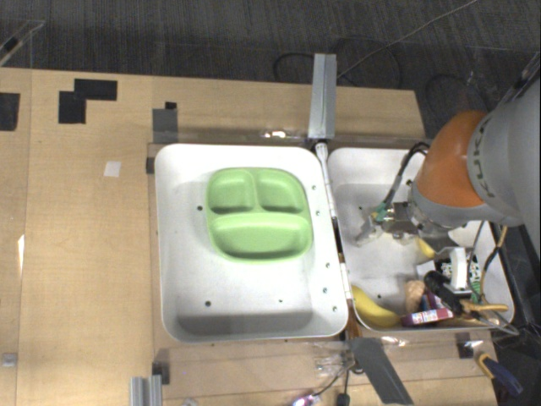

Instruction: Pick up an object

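A light-green, three-compartment plastic tray (256, 211) is seen lying in the left shallow white bin (182, 311), at frame centre. In the right white bin (359, 172), a yellow banana (372, 308) lies at the lower left corner. The two-finger gripper (372, 222) is positioned above it, mid-bin; its opening cannot be determined.

Arm (499, 155) cut off by frame edge at 3 o'clock. Gripper (372, 222) too small to read. Right bin (363, 260) partly hidden under arm; clutter (444, 299) at 5 o'clock indistinct.
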